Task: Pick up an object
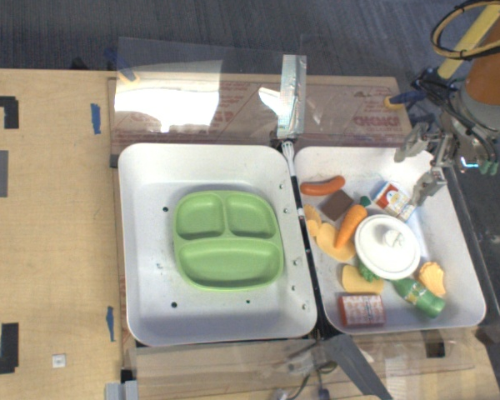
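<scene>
The right bin (pixel 471 286) holds a pile of toy food. At the back lies a red sausage (pixel 322 185), with a brown block (pixel 337 204) and an orange carrot (pixel 348 226) in front of it. A round white lid (pixel 387 244) sits in the middle. A small red and white box (pixel 389 197) lies near the back right. My gripper (pixel 422 165) hangs over the bin's back right corner, just right of that box. Its fingers (pixel 430 183) stand open with nothing between them.
The left bin (pixel 142 223) carries a green divided plate (pixel 229 238). Toward the front of the right bin lie a red can (pixel 362 309), a green bottle (pixel 422 298) and yellow pieces (pixel 329 240). A clear upright panel (pixel 292 98) stands behind the bins.
</scene>
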`<state>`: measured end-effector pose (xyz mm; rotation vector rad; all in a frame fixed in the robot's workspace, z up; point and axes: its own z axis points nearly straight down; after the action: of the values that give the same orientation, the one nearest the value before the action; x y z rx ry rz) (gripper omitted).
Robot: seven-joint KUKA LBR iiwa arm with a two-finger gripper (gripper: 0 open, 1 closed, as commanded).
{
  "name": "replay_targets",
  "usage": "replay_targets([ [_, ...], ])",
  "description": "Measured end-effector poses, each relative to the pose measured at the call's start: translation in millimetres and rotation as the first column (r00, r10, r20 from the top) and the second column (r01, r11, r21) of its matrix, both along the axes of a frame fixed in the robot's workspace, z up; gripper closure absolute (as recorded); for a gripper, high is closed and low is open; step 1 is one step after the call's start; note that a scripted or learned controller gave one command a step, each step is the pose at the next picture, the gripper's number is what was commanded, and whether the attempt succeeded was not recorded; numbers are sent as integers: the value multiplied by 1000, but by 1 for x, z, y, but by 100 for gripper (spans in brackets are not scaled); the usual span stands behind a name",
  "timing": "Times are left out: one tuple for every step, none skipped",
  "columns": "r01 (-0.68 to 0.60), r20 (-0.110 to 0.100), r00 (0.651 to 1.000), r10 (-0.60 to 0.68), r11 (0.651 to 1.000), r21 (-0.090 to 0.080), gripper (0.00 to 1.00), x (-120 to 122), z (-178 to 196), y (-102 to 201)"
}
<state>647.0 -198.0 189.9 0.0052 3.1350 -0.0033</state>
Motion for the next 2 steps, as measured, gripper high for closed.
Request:
replay_targets([
  [591, -1, 806, -591, 806, 5, 0, -5, -102, 39],
  [840, -3, 543, -840, 543, 7, 0, -71, -102, 70],
])
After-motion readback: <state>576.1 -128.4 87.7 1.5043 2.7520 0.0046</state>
